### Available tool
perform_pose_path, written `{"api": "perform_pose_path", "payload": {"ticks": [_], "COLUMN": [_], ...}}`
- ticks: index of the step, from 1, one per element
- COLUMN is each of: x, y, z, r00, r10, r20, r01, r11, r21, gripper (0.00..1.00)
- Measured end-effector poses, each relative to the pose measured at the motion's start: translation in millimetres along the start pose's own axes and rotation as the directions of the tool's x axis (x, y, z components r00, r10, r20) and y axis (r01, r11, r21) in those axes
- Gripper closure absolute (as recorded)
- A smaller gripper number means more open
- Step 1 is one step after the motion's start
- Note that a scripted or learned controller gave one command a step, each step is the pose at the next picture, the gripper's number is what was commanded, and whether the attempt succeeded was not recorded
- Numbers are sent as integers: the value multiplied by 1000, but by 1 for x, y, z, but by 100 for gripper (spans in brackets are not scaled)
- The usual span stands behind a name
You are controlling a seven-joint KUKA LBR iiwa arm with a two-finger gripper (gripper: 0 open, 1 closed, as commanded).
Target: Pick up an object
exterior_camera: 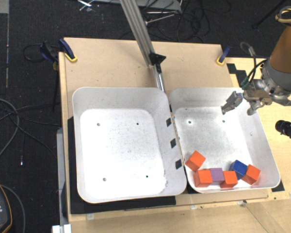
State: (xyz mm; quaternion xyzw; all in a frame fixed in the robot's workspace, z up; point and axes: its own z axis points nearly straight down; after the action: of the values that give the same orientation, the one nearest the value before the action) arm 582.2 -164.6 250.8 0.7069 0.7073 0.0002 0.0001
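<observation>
My end effector (241, 104) hangs spread open, nothing in it, over the right bin (262, 135). Blocks (218, 174) sit well below it. Tan worktop (111, 64), dark carpet (24, 23), cables around.

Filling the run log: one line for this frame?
arm: over right white bin far edge | gripper: open, holds nothing | blocks: orange, purple, blue cubes clustered at near edge | left white bin: untouched

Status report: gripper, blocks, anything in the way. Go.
Gripper open, holding nothing, above the right bin's far right corner. Blocks clustered along the bin's near edge, untouched. Nothing between gripper and blocks.
</observation>
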Motion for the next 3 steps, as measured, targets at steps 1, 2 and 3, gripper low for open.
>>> {"api": "perform_pose_path", "payload": {"ticks": [1, 2, 3], "x": [36, 85, 34], "y": [43, 6, 11], "z": [-155, -13, 148], "r00": [1000, 1000, 1000], "r10": [-6, -4, 4], "r20": [2, -2, 0], "r01": [6, 4, -4], "r11": [1000, 1000, 1000], "r21": [-11, 9, 8], "gripper": [0, 0, 0]}}
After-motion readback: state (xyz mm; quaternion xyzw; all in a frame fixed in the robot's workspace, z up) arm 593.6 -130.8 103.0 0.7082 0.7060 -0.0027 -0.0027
